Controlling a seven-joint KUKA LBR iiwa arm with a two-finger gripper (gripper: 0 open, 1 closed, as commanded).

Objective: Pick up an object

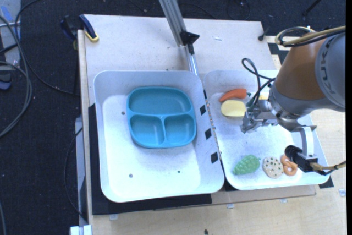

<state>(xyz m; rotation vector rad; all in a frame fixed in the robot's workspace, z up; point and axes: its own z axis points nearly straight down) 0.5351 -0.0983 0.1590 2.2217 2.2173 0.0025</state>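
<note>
Hanging above the right bin point(308, 181), the jaws are seen just beside a yellow piece point(233, 109); their state cannot be told.

Bright even overhead light, soft shadows, mild glare on white bins point(110, 173), slightly soft focus, bluish cast

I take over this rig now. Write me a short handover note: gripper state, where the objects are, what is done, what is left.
Gripper: low in the right bin, beside the yellow piece; I cannot tell whether it grips anything.
Right bin: orange carrot-like piece and yellow piece at the far end; green piece, speckled cookie and orange pretzel-like piece at the near end.
Left bin: blue divided plate.
Done: no object visibly lifted.
Left: grasp one object and raise it.
</note>
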